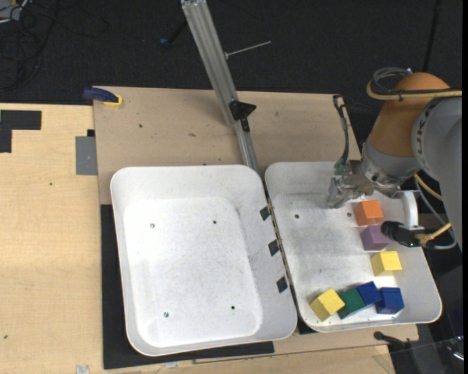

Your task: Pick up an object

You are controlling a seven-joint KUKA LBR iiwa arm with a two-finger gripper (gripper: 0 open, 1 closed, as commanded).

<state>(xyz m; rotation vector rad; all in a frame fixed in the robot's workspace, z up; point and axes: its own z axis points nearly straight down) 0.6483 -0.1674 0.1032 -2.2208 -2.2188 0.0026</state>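
Over the right bin [312, 179], the gripper [342, 194] hovers with finger spread I cannot tell, holding nothing visible, just left of the orange block [368, 212] on the bin floor.

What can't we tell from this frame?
- Gripper: too small and blurred in the camera view to read its grip.
- Blue block and green block in the right bin: packed together, contact unclear.
- Arm: cut off by the right edge.
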